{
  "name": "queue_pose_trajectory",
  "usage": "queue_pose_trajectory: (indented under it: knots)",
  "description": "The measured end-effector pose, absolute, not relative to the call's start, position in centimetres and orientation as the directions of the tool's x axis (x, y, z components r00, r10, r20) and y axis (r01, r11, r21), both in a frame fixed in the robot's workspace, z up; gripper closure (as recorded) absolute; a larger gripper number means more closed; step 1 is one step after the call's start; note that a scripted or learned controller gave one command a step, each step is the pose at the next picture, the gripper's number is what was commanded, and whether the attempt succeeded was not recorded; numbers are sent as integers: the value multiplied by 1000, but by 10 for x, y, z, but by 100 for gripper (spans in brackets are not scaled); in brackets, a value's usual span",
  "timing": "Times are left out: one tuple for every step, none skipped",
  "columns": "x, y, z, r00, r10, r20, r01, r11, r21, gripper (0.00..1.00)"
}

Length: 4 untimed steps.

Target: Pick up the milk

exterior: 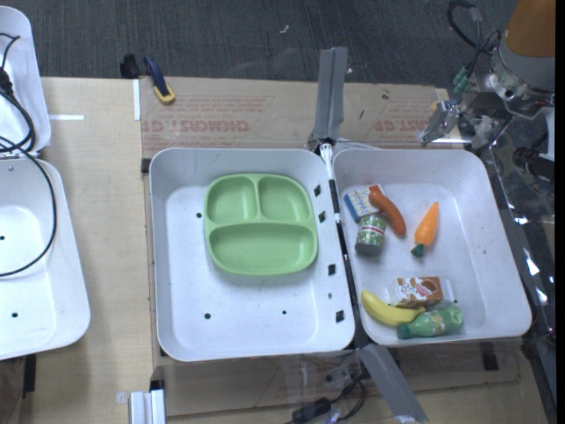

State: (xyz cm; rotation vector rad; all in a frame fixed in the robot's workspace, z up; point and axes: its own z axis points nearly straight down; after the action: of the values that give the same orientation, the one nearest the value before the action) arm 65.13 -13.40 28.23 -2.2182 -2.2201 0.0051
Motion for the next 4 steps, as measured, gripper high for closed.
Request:
queue_pose_trajectory:
  knots:
    - [531,-137,164,225,974,-1,974,-225,-8,0]
    - [479,-149,89,-105,994,1,994,105,-3,0]
    - [478,-117,90,-305,952,2,952,305,-2,0]
    - [478,-118,96,-301,954,4,954,301,-4,100]
